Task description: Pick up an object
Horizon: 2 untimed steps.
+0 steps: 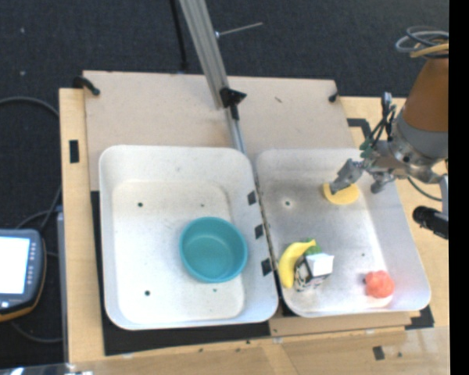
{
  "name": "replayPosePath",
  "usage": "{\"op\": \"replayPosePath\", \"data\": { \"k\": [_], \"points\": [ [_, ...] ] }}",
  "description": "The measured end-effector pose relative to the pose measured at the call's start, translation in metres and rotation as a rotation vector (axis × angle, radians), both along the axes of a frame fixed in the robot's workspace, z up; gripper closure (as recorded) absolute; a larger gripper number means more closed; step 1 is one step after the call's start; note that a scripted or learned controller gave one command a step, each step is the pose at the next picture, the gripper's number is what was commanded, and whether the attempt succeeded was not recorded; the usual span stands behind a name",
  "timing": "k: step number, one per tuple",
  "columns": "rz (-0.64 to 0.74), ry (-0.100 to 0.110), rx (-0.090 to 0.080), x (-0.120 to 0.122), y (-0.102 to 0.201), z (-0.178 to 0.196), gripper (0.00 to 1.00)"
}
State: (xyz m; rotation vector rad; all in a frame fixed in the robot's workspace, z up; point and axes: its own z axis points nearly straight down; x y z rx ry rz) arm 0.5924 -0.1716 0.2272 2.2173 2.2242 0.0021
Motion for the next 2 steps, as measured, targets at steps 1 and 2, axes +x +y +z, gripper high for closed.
{"op": "replayPosePath", "data": {
  "k": [1, 2],
  "points": [
    [0.0, 0.0, 0.0, 0.0, 0.0, 0.0, 0.0],
    [-0.003, 0.007, -0.001, -0.002, 0.005, -0.061, 0.0]
  ]
}}
